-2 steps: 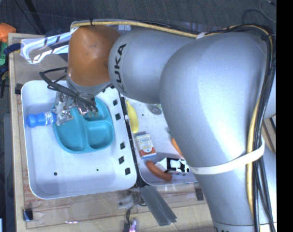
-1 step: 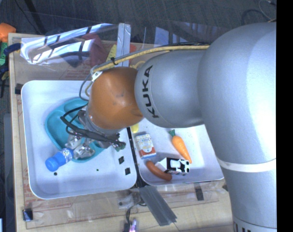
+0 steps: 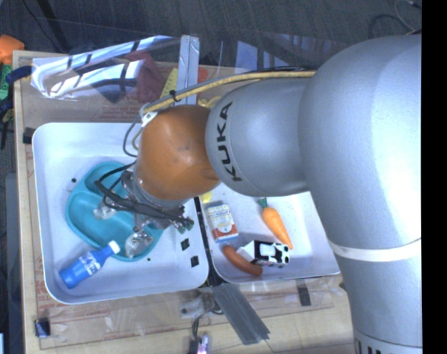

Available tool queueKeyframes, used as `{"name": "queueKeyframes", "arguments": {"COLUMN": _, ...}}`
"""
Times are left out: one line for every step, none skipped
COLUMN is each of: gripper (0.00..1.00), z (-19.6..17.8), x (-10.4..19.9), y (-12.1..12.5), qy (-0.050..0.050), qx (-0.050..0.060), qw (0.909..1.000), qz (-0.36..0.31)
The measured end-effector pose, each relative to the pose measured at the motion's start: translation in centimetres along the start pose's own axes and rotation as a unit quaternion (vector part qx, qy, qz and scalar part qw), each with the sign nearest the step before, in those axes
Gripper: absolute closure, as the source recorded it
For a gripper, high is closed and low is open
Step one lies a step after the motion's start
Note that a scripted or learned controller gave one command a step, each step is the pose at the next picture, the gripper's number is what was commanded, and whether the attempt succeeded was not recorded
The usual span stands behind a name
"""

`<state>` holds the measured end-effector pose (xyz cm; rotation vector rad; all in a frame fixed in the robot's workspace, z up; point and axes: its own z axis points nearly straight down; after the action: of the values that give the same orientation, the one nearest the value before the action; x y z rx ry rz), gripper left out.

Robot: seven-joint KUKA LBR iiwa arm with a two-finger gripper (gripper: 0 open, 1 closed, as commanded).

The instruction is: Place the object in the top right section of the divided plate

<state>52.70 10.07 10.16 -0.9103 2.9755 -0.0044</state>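
Left bin (image 3: 50,198): teal divided plate (image 3: 87,212); blue bottle (image 3: 87,264) with white cap lying at the plate's near edge, touching or just beside it. Gripper (image 3: 139,231) poised over the plate's right side, beneath the orange band (image 3: 175,153); what it is doing at the tip I cannot tell, and nothing visibly held. Right bin (image 3: 312,264): carrot (image 3: 275,226), small carton (image 3: 222,223), sausage (image 3: 242,260), black-and-white cow toy (image 3: 271,253) just beside the sausage

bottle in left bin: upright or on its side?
On its side. The bottle lies flat on the bin floor, white cap toward the plate.
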Motion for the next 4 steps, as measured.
{"name": "queueKeyframes", "arguments": {"gripper": 1.0, "z": -0.8, "x": 0.0, "y": 0.1, "qy": 0.002, "qx": -0.001, "qw": 1.0, "qz": -0.002}}
{"name": "queueKeyframes", "arguments": {"gripper": 0.0, "z": -0.9, "x": -0.1, "y": 0.1, "qy": 0.001, "qx": -0.001, "qw": 1.0, "qz": -0.002}}
{"name": "queueKeyframes", "arguments": {"gripper": 1.0, "z": -1.9, "x": -0.3, "y": 0.2, "qy": 0.0, "qx": -0.001, "qw": 1.0, "qz": -0.003}}
{"name": "queueKeyframes", "arguments": {"gripper": 0.0, "z": -1.9, "x": -0.3, "y": 0.2, "qy": 0.0, "qx": -0.001, "qw": 1.0, "qz": -0.003}}
